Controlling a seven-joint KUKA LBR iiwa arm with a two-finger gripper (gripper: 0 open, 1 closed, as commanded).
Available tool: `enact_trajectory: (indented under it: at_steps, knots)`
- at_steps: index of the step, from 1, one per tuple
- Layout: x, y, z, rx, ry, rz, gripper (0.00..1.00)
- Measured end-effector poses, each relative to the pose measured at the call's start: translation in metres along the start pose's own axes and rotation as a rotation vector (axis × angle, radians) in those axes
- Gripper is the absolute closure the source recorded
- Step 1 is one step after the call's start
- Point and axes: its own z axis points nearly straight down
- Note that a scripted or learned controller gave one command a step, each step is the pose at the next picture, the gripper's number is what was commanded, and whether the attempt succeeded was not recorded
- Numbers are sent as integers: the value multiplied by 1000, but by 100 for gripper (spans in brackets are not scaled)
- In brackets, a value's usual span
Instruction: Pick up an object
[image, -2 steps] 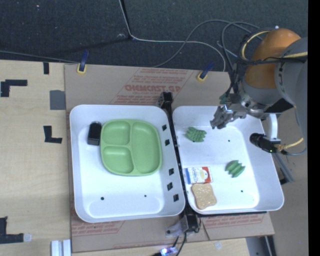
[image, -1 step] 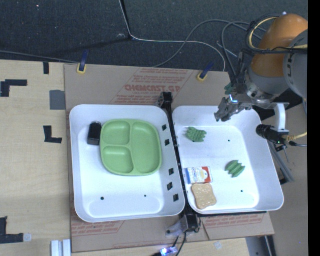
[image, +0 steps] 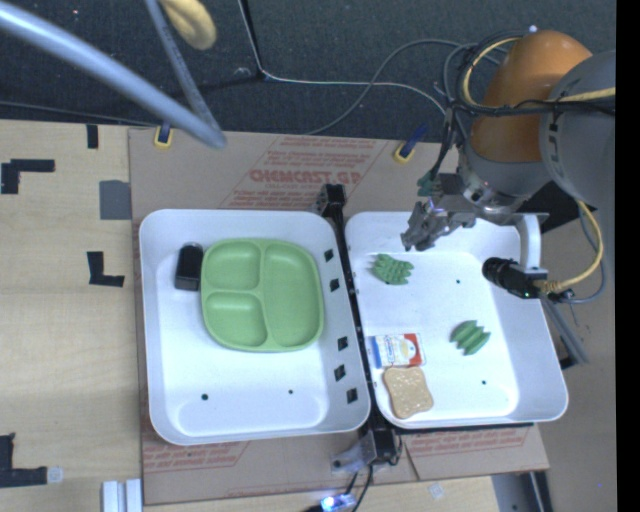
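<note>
My gripper hangs over the far part of the right bin, above and to the right of a green leafy toy. Nothing shows between its fingers. Farther right in the same bin lies a second green toy. Near the bin's front left sit a small red, white and blue carton and a tan slice of bread.
The left bin holds a green divided plate with a small black block beside its left edge. A black divider runs between the bins. Cables loop behind the right bin. A grey bar crosses the top left.
</note>
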Motion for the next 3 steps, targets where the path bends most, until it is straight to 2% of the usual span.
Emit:
enact_trajectory:
  at_steps: [2, 3]
  knots:
    - [89, -46, -7, 2, -1, 1, 100]
    - [139, -67, 13, 3, -2, 1, 100]
